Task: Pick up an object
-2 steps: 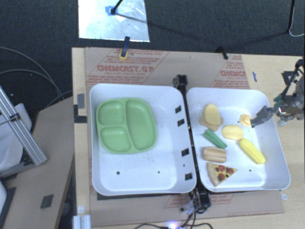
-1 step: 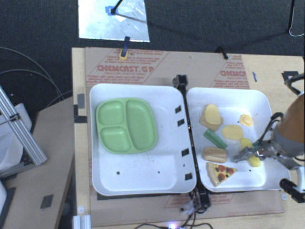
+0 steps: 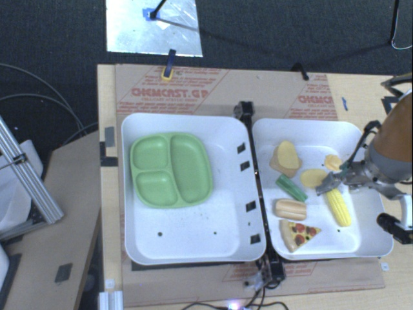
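Risk, as judged: the gripper (image 3: 330, 183) sits low in the right bin (image 3: 368, 241), among closely packed toy food; a closing grasp here could catch two pieces at once or nudge one aside and come up with nothing; the crowding is the cause.

Tool state: the fingertips are dark and blurred against the bin floor; whether they stand apart or together cannot be told; nothing is seen between them, so no hold is recorded.

Nearest the tool: the corn cob (image 3: 339, 206), touching or just beside the tip on its near side; a yellow slice (image 3: 313, 177) just left of the tip; a small yellow piece (image 3: 332, 162) just beyond it.

Further left of the tool: a green stick (image 3: 291, 188); a hot dog bun (image 3: 290, 208); a pizza slice (image 3: 299, 233) toward the bin's front; a tan potato-like piece (image 3: 286, 157) toward the back.

Farthest: a green divided plate (image 3: 171, 170) in the left bin (image 3: 187, 244), well apart from the tool.
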{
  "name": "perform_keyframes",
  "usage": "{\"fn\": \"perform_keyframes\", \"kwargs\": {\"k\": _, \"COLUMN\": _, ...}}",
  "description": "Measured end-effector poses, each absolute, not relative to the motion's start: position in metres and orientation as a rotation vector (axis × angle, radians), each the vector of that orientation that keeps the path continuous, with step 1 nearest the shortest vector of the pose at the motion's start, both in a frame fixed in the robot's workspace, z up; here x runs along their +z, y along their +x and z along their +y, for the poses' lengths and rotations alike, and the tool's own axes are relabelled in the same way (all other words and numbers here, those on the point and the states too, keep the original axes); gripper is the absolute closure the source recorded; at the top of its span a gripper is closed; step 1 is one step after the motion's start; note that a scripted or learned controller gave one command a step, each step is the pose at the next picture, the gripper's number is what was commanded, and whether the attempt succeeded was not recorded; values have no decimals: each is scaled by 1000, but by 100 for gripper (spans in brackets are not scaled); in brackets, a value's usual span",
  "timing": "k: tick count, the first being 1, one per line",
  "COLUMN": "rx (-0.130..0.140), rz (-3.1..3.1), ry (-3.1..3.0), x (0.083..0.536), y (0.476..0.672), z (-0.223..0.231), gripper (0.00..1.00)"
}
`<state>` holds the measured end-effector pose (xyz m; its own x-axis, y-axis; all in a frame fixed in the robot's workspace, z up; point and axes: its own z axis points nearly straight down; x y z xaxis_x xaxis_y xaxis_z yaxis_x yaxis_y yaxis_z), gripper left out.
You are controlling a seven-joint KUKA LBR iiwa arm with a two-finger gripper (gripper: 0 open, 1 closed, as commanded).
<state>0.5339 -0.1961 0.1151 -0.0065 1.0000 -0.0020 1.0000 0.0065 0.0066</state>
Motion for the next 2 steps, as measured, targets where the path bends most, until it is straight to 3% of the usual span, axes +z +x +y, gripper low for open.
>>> {"fn": "perform_keyframes", "kwargs": {"k": 1, "rx": -1, "rz": 2222, "ry": 2221, "x": 83, "y": 516, "z": -207, "gripper": 0}}
{"fn": "perform_keyframes", "kwargs": {"k": 2, "rx": 3, "rz": 2238, "ry": 2212, "x": 84, "y": 486, "z": -96, "gripper": 0}}
